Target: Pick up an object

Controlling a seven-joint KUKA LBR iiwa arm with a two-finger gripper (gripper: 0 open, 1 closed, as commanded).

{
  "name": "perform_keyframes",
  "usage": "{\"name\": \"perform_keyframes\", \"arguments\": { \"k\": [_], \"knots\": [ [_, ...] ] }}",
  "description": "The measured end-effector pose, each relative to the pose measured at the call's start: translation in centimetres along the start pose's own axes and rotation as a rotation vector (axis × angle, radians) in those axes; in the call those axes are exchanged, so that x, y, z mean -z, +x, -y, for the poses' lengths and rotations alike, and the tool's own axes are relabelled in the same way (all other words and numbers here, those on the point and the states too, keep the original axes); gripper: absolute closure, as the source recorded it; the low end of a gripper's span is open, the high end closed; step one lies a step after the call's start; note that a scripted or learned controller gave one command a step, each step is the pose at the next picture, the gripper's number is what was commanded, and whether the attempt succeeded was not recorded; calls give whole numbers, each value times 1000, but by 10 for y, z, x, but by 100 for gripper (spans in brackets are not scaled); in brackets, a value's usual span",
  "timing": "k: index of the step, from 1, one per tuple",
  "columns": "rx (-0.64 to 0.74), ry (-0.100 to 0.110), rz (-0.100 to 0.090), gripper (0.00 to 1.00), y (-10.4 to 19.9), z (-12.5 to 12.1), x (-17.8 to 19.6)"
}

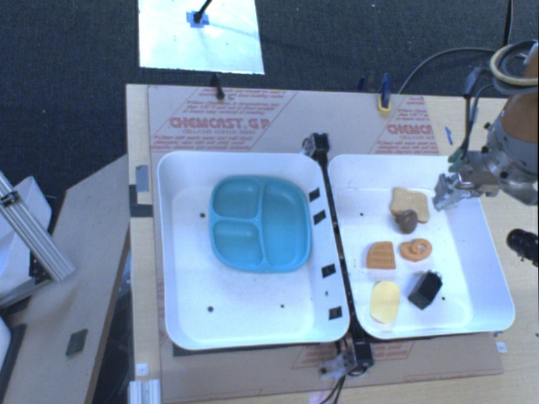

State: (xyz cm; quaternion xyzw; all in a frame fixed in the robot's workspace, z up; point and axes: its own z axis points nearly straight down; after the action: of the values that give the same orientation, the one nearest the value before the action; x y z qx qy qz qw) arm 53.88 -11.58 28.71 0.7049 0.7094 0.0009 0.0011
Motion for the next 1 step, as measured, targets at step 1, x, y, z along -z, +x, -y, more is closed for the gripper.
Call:
{"name": "perform_keyframes", "arguments": {
  "k": [1],
  "knots": [
    [4,1,-2,100,60,0,-18]
  ]
}}
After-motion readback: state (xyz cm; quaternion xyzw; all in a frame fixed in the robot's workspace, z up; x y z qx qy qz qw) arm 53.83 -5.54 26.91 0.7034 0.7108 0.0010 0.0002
